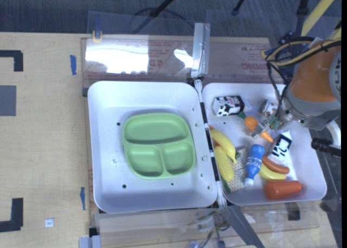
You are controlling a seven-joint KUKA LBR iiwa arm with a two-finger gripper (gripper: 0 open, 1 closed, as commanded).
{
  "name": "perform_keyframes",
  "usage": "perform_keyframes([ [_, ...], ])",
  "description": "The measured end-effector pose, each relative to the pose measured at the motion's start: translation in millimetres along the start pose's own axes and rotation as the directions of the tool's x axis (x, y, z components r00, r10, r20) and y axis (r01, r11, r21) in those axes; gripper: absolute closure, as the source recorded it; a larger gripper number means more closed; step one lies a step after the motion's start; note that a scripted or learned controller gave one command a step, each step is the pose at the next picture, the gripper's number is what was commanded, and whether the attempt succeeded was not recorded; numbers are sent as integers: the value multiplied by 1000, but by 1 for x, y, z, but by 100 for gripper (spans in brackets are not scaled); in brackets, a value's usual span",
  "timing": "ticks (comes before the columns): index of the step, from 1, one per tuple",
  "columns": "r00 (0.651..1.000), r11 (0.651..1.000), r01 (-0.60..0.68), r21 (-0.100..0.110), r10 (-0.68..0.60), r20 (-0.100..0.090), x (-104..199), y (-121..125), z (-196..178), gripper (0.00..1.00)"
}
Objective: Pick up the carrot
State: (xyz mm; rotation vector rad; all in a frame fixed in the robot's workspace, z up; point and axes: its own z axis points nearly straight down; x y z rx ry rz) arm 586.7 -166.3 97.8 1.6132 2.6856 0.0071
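Nearest us, close to the front wall of the right bin (pixel 317 157), lies the orange-red piece we take for the carrot (pixel 282 188). Its long axis runs almost left to right across the view, along that wall. The gripper (pixel 272 119) hangs over the back half of the same bin, so the carrot lies toward the camera from it and a little to the right. Whether the jaws are open or closed we cannot tell; the wrist hides them. Between the two sit a black-and-white item (pixel 282 146) and a red piece on a yellow one (pixel 274 167), with a blue bottle (pixel 253 163) just to the left. We judge the coming move must travel forward over these, then close across the carrot's short width.
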Motion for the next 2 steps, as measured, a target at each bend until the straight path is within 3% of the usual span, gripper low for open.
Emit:
perform_keyframes([
  [1,980,980,198,4,-198,-4,62,32,-111,100],
  [2,991,991,136,7,-136,-7,64,10,-94,100],
])
